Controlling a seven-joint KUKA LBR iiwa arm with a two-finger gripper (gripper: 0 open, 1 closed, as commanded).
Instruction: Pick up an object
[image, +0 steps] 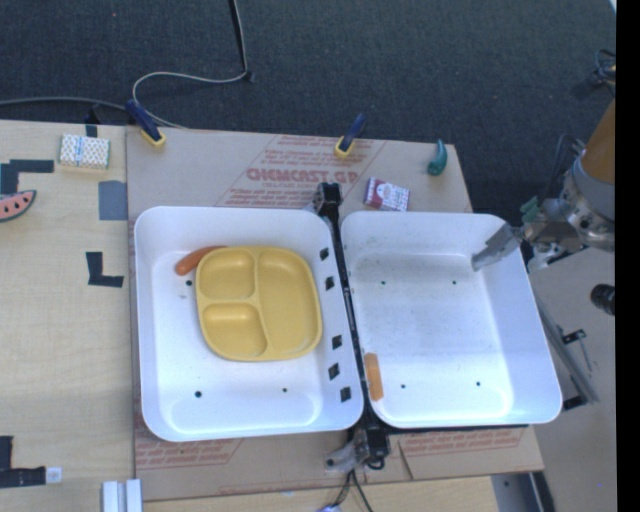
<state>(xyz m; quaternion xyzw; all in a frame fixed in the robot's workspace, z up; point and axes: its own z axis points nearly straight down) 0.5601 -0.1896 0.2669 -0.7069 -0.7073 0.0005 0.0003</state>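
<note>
Approach step: gripper (490, 255) hangs over the right bin's (520, 400) far right rim, jaw state unclear.
Nearest pickable, an orange carrot-like piece (373, 376), lies against that bin's left wall; reaching it calls for crossing and descending.

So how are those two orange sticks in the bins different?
The left bin's orange stick lies slantwise, its end tucked against the yellow divided plate. The right bin's orange stick lies lengthwise beside the centre wall, apart from everything. Both are small, orange and carrot-like.
</note>
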